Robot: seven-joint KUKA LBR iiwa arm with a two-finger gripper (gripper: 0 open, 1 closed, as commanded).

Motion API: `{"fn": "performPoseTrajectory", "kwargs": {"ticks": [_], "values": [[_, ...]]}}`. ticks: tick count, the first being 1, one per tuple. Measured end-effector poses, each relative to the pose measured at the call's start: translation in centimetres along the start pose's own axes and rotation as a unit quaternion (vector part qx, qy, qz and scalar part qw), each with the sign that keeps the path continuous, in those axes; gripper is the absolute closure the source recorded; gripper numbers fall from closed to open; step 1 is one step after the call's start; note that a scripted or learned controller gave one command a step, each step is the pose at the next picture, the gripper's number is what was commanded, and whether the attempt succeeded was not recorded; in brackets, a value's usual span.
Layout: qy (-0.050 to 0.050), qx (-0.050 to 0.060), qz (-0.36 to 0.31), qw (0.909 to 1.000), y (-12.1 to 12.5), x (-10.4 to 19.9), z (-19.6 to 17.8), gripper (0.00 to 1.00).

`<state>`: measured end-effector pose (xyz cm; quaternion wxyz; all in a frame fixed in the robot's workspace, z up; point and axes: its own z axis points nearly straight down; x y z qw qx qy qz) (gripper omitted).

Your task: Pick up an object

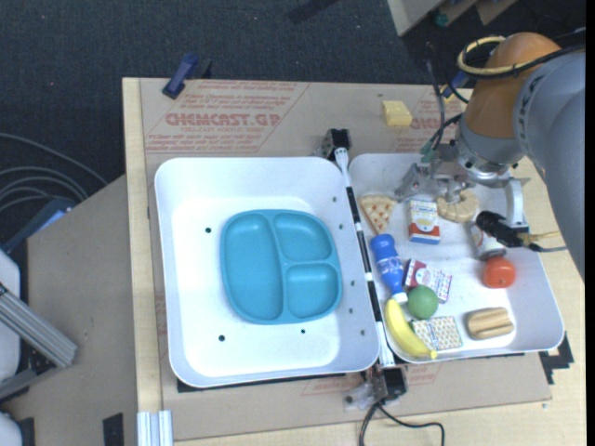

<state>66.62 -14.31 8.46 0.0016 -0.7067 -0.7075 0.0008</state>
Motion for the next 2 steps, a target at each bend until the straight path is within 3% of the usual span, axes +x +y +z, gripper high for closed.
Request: {"fn": "performPoseTrajectory", "kwargs": {"ticks": [1,2], "values": [[0.0,-0.001,0.0,1.0,0.08,0.0,-1.11,1.0],[0.0,-0.001,0.0,1.0,0.07,0.0,-1.09,0.0]]}}
